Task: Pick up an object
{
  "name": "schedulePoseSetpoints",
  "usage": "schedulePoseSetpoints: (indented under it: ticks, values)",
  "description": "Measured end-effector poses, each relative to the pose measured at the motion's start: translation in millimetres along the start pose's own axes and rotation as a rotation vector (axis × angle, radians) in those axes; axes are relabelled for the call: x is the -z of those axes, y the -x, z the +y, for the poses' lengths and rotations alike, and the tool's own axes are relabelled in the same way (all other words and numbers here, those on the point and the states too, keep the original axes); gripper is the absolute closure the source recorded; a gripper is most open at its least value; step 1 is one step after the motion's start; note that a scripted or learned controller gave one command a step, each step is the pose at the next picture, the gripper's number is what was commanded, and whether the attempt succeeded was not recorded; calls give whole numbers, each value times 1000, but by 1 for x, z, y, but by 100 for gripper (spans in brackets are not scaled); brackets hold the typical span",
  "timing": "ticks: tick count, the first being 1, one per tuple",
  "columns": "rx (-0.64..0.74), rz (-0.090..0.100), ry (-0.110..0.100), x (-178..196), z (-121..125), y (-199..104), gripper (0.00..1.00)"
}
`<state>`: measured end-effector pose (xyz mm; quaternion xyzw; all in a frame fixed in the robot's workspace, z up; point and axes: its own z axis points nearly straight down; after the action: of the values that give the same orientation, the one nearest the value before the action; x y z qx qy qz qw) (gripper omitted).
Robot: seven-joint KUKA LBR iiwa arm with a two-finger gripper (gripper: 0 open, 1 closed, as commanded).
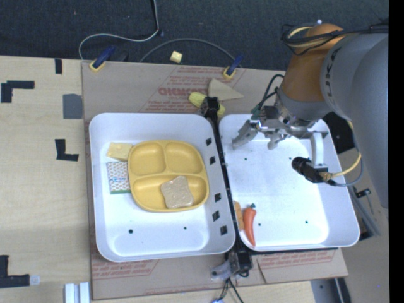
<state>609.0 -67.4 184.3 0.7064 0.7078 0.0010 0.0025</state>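
Observation:
My gripper (257,138) hangs over the far part of the right bin (297,232), its two grey fingers spread apart with nothing between them. An orange carrot (249,223) with a green tip lies at the near left edge of the right bin, well in front of the gripper. In the left bin (107,232) sits a yellow divided plate (167,173) with a slice of toast (177,192) in its near compartment. A pale yellow block (118,151) and a patterned sponge-like pad (117,176) lie left of the plate.
A black divider with clips (218,169) runs between the bins. Behind the bins on the cardboard lie a yellow piece (197,98), a tan wedge (226,90) and a small yellow cube (176,57). The arm's bulk covers the right side.

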Motion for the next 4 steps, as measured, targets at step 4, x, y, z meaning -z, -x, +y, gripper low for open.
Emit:
schedulePoseSetpoints:
  ticks: [4]
  values:
    - [-3,0,-1,-23,60,97,0]
